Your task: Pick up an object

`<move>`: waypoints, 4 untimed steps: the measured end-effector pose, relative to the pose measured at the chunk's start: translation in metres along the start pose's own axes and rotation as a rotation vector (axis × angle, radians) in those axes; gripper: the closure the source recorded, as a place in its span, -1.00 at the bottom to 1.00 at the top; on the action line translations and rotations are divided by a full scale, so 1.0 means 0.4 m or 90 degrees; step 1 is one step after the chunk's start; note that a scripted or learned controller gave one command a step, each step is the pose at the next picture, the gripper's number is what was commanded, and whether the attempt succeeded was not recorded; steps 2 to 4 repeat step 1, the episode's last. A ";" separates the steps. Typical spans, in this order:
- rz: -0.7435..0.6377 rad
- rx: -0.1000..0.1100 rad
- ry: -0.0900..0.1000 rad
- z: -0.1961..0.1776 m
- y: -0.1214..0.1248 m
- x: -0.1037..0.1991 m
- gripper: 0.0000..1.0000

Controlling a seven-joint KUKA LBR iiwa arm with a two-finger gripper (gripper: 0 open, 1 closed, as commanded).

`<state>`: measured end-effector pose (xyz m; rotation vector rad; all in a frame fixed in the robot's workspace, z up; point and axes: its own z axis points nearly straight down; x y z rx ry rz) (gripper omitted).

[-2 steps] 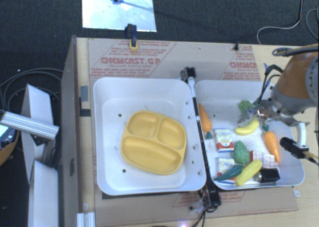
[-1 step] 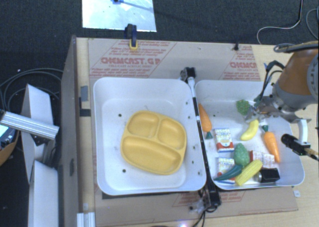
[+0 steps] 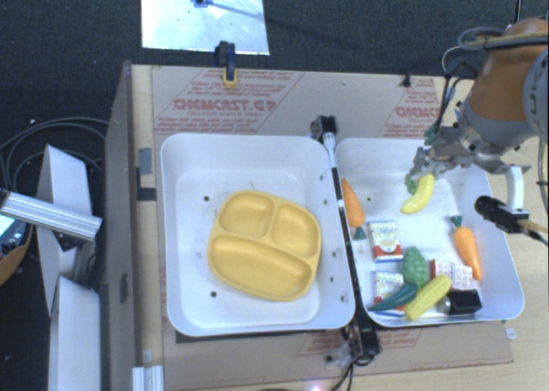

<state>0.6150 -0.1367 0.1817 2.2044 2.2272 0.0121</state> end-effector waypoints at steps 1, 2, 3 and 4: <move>-0.001 0.003 0.002 -0.101 0.002 0.183 1.00; -0.001 0.003 0.002 -0.101 0.002 0.183 1.00; -0.001 0.003 0.002 -0.101 0.002 0.183 1.00; -0.001 0.003 0.002 -0.101 0.002 0.183 1.00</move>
